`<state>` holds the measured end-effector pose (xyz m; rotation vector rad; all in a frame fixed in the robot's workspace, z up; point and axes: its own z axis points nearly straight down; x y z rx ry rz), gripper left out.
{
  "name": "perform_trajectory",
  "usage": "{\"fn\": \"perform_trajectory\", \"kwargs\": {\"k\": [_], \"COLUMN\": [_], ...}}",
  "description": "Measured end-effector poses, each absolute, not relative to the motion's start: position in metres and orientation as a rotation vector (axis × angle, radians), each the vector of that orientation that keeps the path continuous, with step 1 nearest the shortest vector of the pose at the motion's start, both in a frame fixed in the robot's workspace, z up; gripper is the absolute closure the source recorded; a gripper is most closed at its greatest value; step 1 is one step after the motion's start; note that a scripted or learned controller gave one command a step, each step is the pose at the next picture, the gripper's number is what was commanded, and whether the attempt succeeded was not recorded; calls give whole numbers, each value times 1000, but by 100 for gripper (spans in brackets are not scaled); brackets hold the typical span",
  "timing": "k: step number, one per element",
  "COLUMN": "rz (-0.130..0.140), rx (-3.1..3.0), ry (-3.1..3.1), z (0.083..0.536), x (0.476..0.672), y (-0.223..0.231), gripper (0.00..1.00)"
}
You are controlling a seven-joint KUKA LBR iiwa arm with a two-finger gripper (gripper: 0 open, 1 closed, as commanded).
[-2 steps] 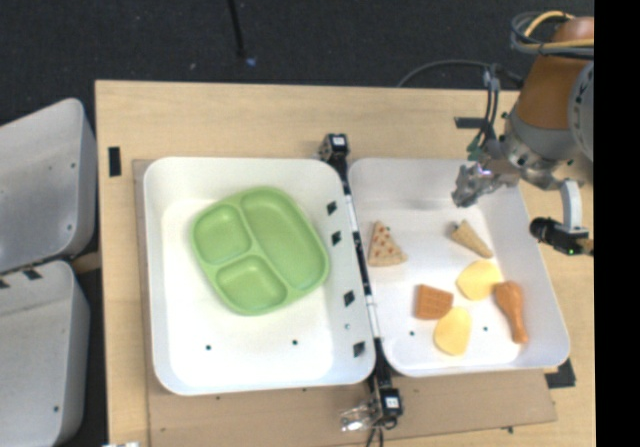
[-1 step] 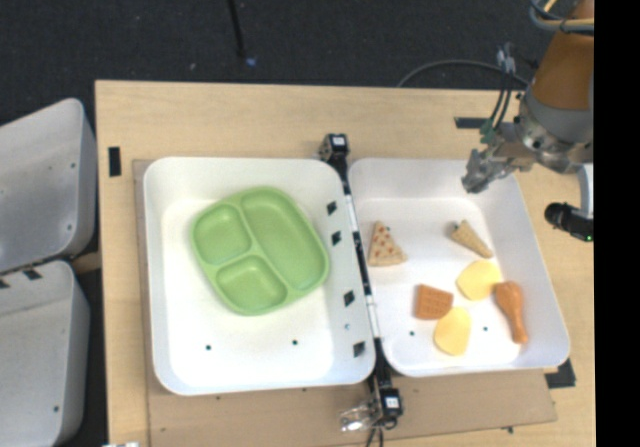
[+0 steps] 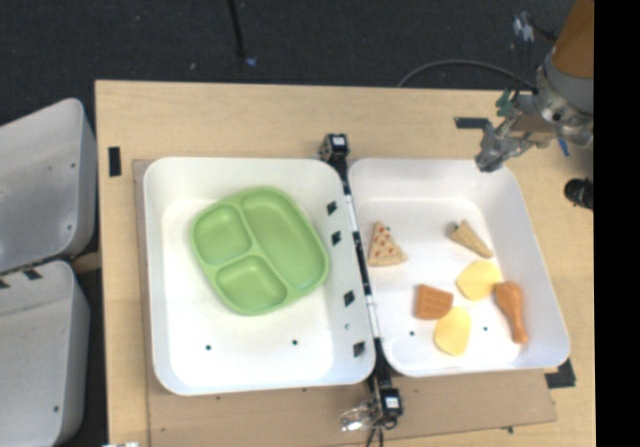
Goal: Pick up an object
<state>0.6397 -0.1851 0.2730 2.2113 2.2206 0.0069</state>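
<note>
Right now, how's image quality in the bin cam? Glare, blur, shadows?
Camera view: soft overall, small food pieces lack crisp edges; the white bins read bright and nearly washed out, no hard glare spots; shadows are faint, light looks diffuse; the gripper at the right bin's far corner is blurry; green tray shows clearly.

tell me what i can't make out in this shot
- Gripper, camera view: fingers too small and blurred to judge open or shut.
- Arm: cut off by the right edge.
- Food pieces in the right bin, such as the orange one: too small to identify.
</note>
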Motion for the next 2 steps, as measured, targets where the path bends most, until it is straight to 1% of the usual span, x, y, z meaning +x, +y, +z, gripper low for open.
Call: {"fn": "perform_trajectory", "kwargs": {"k": [1,2], "rz": [3,-1], "rx": [2214,2216], "ry": [2228,2227], "z": [280,270], "x": [632,630], "y": [-137,-88], "gripper": [100,100]}}
